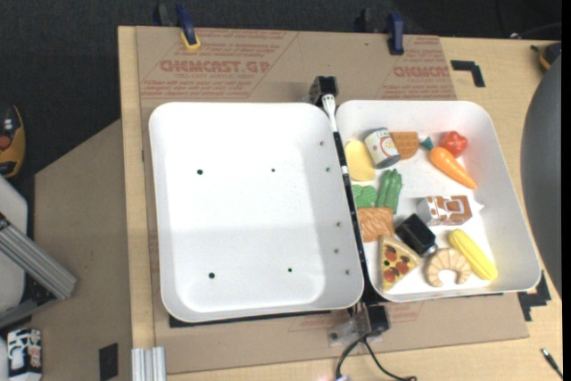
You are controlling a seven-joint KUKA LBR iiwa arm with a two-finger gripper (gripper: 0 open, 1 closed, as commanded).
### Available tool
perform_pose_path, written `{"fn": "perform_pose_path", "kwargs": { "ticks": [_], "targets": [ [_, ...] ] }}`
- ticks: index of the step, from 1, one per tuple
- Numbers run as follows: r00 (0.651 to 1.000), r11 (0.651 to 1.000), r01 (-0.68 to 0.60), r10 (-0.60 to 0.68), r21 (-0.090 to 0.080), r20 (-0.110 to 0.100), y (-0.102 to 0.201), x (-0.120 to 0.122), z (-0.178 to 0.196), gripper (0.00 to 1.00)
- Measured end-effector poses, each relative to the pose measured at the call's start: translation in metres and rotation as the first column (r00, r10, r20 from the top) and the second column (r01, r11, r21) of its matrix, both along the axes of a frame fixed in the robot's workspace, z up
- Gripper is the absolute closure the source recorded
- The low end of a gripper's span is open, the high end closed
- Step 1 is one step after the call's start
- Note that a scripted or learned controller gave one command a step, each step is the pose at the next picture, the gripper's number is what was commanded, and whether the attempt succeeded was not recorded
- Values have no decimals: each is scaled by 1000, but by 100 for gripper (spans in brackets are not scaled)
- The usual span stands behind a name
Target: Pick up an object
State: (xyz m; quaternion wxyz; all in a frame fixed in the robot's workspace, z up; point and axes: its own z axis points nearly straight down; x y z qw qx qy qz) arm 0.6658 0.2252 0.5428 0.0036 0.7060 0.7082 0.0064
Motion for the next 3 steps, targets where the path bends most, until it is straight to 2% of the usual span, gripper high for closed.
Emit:
{"fn": "perform_pose_path", "kwargs": {
  "ticks": [1, 2, 3],
  "targets": [
    [999, 1000, 4, -4, -10, -31, -1, -7, -216, 100],
    [1000, 1000, 1, -1, 1, 2, -1, -9, -81, 100],
    [1000, 1000, 2, -2, -4, -14, -1, -9, -91, 0]
  ]
}}
